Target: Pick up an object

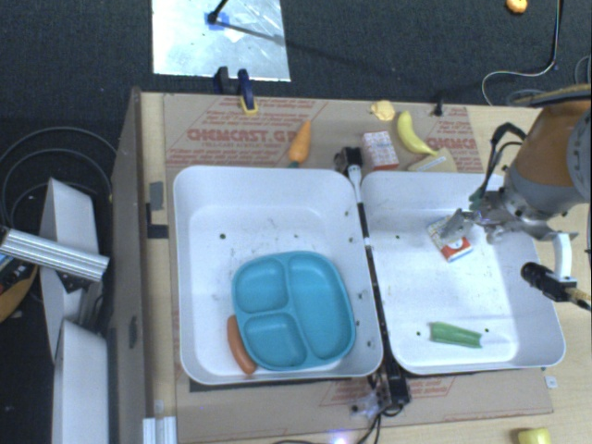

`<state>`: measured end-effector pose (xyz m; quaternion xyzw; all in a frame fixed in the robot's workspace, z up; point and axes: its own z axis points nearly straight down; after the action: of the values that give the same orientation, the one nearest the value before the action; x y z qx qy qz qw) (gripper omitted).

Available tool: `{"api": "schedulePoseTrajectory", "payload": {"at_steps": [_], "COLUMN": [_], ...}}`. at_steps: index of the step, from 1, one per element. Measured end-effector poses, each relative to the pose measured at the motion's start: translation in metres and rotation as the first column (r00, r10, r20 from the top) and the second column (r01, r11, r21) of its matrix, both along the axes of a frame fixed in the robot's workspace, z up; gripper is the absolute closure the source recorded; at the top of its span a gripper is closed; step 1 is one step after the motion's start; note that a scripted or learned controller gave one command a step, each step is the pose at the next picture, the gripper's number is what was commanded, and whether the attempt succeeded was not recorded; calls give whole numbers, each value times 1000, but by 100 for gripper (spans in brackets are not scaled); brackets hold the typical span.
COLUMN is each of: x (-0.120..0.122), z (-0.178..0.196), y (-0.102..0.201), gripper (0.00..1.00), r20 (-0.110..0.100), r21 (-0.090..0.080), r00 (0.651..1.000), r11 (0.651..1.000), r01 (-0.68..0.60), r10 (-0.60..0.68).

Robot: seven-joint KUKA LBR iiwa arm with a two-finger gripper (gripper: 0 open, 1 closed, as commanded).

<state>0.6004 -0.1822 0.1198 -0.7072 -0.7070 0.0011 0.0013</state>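
Resting on dark carpet, the cardboard-topped bench (250, 132) bears bins; whether the pincer (455, 228) is spread, I cannot tell.

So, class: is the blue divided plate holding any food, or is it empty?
Empty. The blue divided plate in the left bin shows three bare compartments. The orange sausage lies beside its lower left rim, on the bin floor, not in it.

A robotics lab, by every sign: a grey and orange industrial arm (552, 160) mounted at a bench (236, 123) lined with printed cardboard, two shallow white bins (273, 192) clamped side by side, toy food such as a plastic banana (413, 135) and carrot (299, 142) scattered along the back edge, loose cables (546, 54) trailing over dark carpet (65, 44), aluminium extrusion (51, 252) propped at the left.
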Motion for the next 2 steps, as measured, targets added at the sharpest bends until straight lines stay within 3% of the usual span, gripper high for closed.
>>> {"api": "schedulePoseTrajectory", "payload": {"at_steps": [1,2], "x": [2,-30], "z": [16,60], "y": [0,11], "gripper": [100,100], "r20": [7,4], "r21": [-1,1], "r00": [1000,1000], "r11": [1000,1000], "r01": [-4,0], "r10": [4,0]}}
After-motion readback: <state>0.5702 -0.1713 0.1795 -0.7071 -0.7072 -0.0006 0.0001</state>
